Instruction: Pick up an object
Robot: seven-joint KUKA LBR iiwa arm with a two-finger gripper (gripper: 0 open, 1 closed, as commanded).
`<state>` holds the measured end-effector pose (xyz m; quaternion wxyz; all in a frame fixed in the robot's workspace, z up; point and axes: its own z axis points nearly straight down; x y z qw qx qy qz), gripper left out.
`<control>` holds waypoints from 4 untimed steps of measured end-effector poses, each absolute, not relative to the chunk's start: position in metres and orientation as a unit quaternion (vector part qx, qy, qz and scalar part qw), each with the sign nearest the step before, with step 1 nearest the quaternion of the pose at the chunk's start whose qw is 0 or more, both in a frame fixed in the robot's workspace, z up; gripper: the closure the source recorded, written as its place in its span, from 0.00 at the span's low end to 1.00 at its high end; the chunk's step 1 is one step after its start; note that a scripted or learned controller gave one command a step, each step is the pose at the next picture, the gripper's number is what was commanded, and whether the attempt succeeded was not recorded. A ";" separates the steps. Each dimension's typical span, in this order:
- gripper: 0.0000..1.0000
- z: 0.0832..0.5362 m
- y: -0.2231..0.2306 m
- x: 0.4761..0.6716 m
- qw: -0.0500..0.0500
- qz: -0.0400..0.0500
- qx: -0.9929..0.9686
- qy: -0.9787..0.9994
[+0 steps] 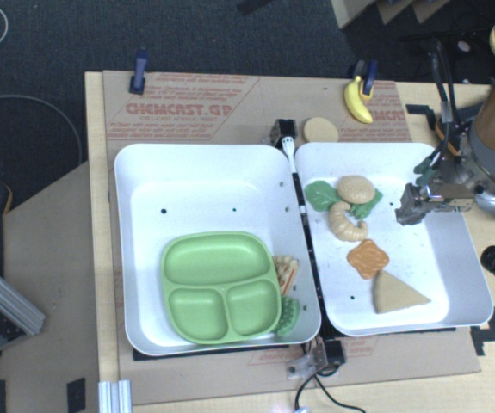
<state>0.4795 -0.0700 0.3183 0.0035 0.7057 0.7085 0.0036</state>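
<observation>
The right bin (454,256) holds a cluster of toy foods: a green leaf piece (320,194), a beige bun (355,187), a pale shrimp-like curl (345,223), an orange piece (368,257) and a tan wedge (396,294). My gripper (412,205) hangs over the right half of this bin, to the right of the bun and apart from every item. Nothing shows between its dark fingers.
The left bin (144,179) carries a green divided tray (219,285) with small food pieces (287,274) wedged at its right side. A banana (358,103) and a beige disc (320,130) lie on the bench behind the bins.
</observation>
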 end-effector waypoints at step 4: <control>1.00 0.190 -0.032 0.477 -0.003 -0.004 0.710 0.704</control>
